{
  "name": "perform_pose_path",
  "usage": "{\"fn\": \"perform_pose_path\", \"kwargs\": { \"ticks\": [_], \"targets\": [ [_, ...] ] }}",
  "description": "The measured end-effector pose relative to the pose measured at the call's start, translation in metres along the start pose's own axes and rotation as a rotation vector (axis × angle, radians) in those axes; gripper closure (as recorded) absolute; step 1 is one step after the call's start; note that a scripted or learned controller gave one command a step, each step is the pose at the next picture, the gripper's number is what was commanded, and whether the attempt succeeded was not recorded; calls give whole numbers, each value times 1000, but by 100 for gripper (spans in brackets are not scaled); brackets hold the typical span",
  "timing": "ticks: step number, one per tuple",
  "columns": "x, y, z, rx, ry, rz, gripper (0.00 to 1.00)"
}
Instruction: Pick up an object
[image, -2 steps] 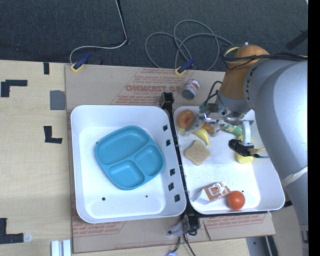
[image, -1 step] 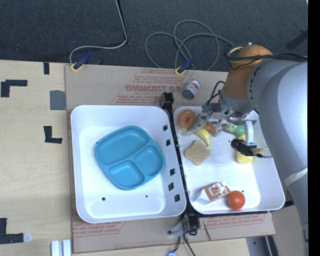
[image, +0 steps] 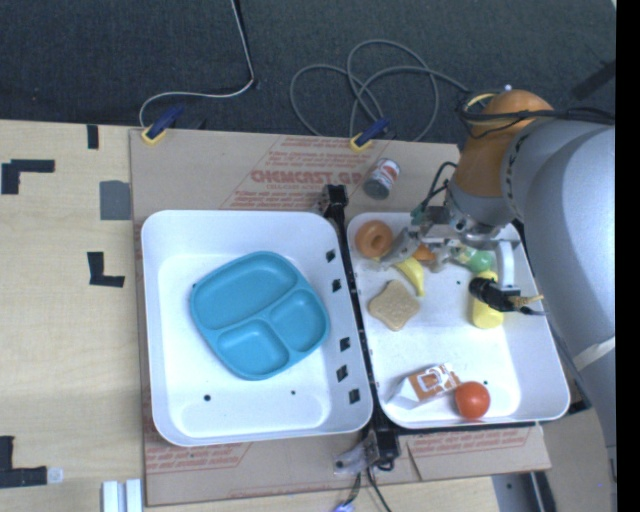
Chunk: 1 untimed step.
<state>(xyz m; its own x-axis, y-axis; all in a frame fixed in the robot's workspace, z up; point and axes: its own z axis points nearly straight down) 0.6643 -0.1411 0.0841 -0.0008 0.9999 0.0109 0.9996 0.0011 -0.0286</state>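
Note:
My gripper (image: 432, 241) hangs low over the back of the right bin (image: 535, 350), reaching in from the right. It sits just above a yellow banana (image: 410, 276), with a small orange piece (image: 425, 255) right under it. A brown doughnut (image: 375, 238) lies to its left. A slice of bread (image: 393, 305) rests in front of the banana. A green item (image: 482, 263) and a yellow item (image: 487, 313) lie to the right, partly under the wrist. A red tomato (image: 472, 400) and a small carton (image: 430, 384) lie at the front.
The left bin (image: 165, 250) holds a blue divided plate (image: 260, 313). A small can (image: 381, 178) lies on the cardboard behind the bins. Cables loop across the dark floor at the back. The grey arm covers the bench's right side.

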Motion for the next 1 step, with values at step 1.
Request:
{"fn": "perform_pose_path", "kwargs": {
  "ticks": [1],
  "targets": [
    [-16,0,0,1,5,-1,0]
  ]
}}
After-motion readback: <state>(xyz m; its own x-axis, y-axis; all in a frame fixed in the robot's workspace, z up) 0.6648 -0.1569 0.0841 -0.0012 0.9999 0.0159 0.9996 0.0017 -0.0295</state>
